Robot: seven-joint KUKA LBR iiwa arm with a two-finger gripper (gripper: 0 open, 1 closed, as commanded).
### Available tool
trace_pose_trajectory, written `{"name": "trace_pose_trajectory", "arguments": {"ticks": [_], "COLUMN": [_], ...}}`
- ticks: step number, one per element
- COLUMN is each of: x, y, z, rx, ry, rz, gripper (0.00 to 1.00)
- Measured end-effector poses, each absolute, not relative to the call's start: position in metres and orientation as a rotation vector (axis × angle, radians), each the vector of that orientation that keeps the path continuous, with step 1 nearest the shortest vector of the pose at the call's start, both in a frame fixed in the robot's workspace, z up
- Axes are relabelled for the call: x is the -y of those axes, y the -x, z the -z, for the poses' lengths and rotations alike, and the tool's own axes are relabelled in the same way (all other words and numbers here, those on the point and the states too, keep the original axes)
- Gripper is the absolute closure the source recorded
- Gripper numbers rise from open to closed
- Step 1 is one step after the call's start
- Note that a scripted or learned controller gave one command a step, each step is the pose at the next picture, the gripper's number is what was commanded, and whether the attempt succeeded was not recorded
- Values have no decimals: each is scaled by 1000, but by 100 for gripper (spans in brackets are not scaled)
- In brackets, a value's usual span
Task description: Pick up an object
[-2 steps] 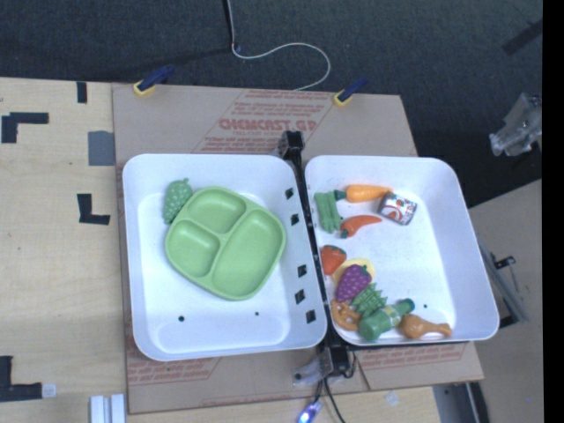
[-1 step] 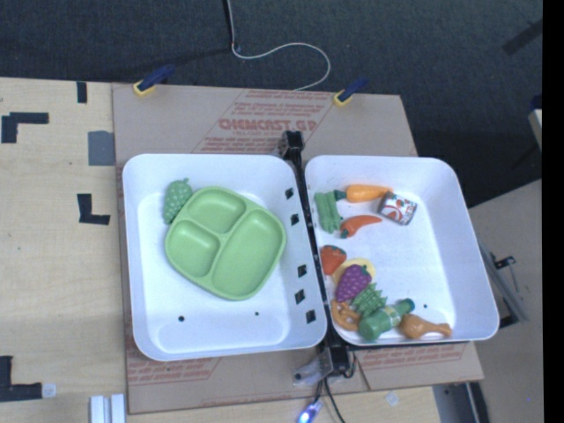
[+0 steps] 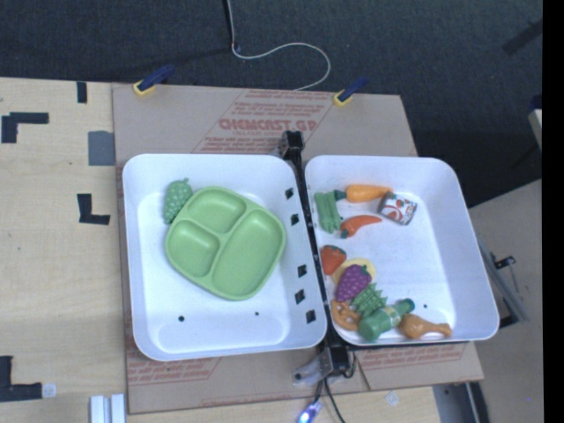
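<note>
Nearest us, a toy drumstick [image 3: 424, 328] lies at the right bin's [image 3: 465, 236] near edge: light, hard, slippery plastic, best pinched across its narrow shaft. Pincer state: cannot tell.

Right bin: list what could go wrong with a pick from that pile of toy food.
The purple grapes, green toy and tan piece lie touching in a heap at the right bin near edge, so a grab may catch two or slip. The can lies on its side and could roll.
</note>
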State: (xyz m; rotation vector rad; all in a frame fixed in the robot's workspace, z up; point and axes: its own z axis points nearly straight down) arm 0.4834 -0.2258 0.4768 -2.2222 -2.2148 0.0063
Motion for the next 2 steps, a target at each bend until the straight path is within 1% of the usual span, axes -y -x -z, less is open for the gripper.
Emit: {"name": "trace_pose_trajectory", "arguments": {"ticks": [2], "x": [224], "y": [-484], "z": [-451], "rx": [2222], "ry": [2221], "rz": [-3], "gripper": [100]}}
